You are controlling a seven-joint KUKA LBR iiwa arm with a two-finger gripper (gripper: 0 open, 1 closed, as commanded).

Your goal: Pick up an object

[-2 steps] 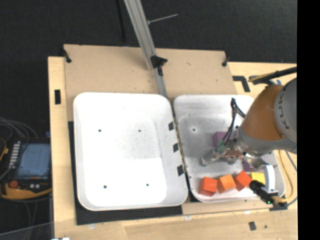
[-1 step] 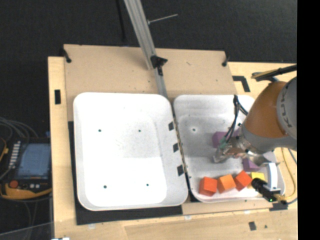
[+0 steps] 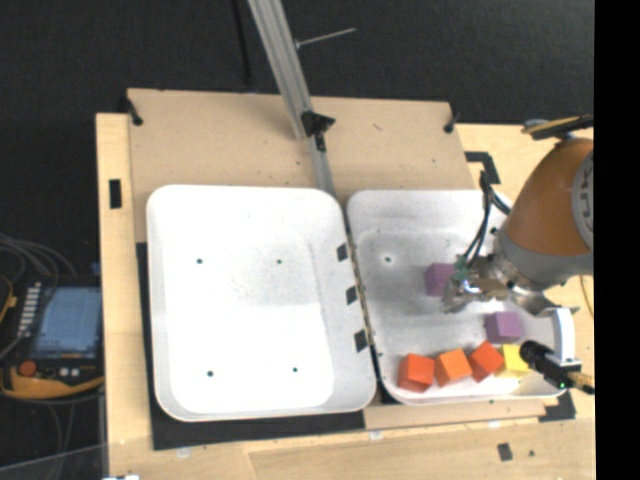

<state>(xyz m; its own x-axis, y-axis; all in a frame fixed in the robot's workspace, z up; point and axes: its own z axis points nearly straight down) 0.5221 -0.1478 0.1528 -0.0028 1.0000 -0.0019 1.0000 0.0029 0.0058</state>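
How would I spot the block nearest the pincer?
Look in the right-hand shallow white bin. Midway up it, just left of the pincer, sits a small purple cube. Another purple cube lies lower right, by the row of orange blocks.

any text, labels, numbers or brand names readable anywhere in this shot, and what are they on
None can be read.
Handheld control unit at the left edge: blue screen lit, its contents too blurred to read.
Blocks in the right bin: plain faces.
Arm and claw: no legible marking.
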